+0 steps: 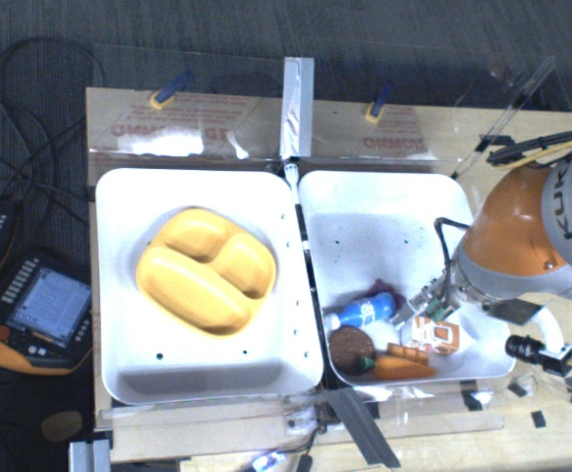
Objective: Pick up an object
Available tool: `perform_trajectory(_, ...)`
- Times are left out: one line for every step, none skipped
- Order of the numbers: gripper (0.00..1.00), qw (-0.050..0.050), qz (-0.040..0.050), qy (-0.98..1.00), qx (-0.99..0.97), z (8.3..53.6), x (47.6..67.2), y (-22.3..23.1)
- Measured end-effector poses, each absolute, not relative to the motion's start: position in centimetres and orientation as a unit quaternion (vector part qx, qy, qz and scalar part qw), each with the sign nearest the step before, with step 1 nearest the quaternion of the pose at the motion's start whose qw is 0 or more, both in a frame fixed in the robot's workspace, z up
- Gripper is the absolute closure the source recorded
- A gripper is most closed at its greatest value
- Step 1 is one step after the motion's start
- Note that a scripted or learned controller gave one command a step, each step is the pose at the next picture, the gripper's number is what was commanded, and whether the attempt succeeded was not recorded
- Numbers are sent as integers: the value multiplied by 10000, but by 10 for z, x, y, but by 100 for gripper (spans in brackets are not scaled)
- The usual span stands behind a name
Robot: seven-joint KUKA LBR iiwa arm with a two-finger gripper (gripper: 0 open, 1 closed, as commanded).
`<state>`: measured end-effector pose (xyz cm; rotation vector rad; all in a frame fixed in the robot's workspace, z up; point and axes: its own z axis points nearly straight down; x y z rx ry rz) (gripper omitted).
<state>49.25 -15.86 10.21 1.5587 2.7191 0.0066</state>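
- The two white bins sit side by side: the left bin and the right bin.
- One big yellow bread-shaped toy lies in the middle of the left bin; it looks soft and bulky, probably too broad for a two-finger pinch.
- The arm reaches in from the right, its gripper low over the right bin's near corner; whether it is open or closed cannot be told.
- Five small things cluster there: one blue-and-white bottle, one brown round piece, one carrot, one orange-and-white carton, one dark purple item.
- The carton, just beside the gripper, looks light and stiff; its flat sides seem the best hold.
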Motion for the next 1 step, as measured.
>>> perform_trajectory(0,29,19,8676,4973,102,492,-158)
